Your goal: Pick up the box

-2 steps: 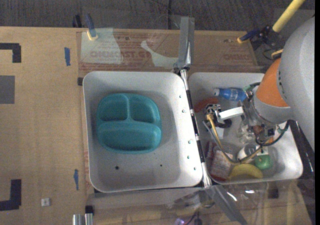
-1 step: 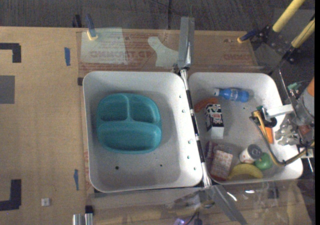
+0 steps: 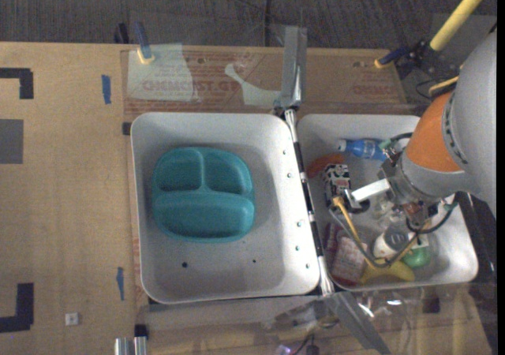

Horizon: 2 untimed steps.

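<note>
Camera view: 2 white bins sit side by side on the bench. 1 teal divided tray [image 3: 203, 192] lies in the left bin [image 3: 158, 267]. In the right bin [image 3: 465, 263], 1 small printed box [image 3: 337, 178] lies near the left wall, just left of the gripper [image 3: 392, 207] lowered among clutter.

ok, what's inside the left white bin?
The left white bin holds one teal sectioned plastic tray, lying flat towards its far left. Whatever is under the tray is hidden. The grey arm's gripper is over the right bin.
</note>
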Available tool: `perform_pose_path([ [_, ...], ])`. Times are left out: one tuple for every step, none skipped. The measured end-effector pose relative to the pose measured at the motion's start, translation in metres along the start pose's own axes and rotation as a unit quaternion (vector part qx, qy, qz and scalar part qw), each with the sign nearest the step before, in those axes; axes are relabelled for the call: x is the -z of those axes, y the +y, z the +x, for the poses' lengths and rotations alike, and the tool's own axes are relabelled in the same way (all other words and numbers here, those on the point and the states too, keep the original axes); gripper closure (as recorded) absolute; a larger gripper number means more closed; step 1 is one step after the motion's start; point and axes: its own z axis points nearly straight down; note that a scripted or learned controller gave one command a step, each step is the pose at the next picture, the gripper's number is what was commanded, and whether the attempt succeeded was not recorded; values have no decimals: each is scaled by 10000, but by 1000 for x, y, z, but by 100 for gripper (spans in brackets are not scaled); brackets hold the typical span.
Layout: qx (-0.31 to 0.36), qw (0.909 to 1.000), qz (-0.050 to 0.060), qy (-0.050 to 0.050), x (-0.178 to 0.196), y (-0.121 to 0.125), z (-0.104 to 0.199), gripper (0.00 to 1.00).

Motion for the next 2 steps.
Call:
perform_pose_path([
  [-219, 9998, -2, -14, 1, 45, -78, 100],
  [-142, 9998, -31, 113, 6, 42, -64, 0],
])
